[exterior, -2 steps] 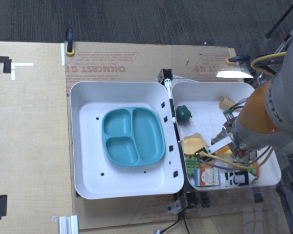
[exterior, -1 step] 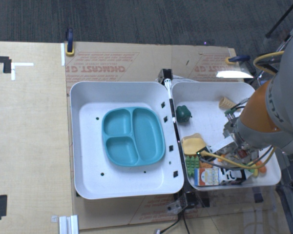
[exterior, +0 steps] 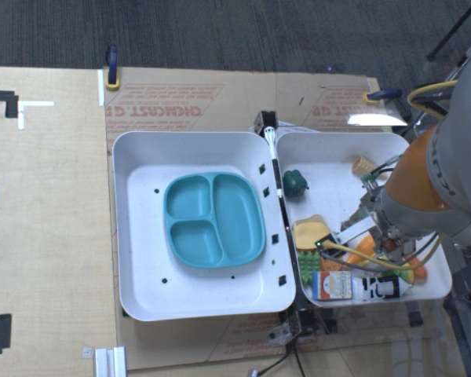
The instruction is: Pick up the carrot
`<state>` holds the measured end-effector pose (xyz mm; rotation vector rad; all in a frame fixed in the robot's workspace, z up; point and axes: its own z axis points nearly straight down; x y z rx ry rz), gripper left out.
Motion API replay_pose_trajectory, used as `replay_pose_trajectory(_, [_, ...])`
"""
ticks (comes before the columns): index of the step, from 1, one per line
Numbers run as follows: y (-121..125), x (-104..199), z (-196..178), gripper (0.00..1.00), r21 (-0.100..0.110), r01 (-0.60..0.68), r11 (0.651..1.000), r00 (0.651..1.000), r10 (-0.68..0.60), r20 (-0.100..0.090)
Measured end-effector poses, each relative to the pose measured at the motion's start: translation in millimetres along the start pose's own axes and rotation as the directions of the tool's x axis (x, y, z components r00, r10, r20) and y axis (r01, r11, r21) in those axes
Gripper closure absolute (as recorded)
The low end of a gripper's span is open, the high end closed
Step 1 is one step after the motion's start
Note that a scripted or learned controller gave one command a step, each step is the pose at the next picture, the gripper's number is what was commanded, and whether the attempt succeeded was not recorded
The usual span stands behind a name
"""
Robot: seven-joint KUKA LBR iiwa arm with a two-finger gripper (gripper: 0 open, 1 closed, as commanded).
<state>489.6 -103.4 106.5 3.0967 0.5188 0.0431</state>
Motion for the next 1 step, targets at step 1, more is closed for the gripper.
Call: replay_pose_trajectory(1, [-10.1, -3.7, 10.7, 0.00, 0.000, 0.334, 0.943, 0.943, -0.334, 0.015])
